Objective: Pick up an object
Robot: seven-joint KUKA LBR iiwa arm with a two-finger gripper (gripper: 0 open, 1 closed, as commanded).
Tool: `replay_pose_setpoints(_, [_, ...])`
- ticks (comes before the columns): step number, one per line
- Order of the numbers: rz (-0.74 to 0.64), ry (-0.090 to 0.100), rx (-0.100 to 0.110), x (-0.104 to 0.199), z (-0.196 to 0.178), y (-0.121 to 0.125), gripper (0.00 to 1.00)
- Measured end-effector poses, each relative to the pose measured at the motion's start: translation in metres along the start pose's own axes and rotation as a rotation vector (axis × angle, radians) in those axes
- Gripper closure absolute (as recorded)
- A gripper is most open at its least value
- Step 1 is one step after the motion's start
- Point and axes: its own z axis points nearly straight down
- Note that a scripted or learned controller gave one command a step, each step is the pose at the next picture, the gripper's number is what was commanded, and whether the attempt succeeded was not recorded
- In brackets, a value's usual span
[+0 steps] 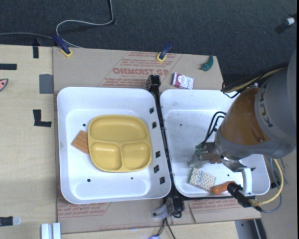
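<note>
Your arm (261,123) is the closest thing to the lens, that big grey and orange bulk looming over the right bin (189,103), and its gripper (205,156) sits low near the bin floor, just above the patterned packet (202,179). You can't really make out from this angle whether it's clenched or released, so I wouldn't call it either way. Nothing looks lifted: the packet lies flat on the floor, and the orange-handled tool (225,187) lies just beside it by the front wall. Over in the left bin (70,133) you've got the yellow tray (120,142) with a brown cracker (80,142) tucked partly under its left edge, both untouched as far as I can judge. So I'd say you're at the reach-down stage, with the grasp itself and the lift left to do.
</note>
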Motion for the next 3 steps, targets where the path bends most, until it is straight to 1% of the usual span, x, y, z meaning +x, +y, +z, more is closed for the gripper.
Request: replay_pose_setpoints(3, [-0.004, 0.005, 0.004, 0.003, -0.027, 0.0, 1.0])
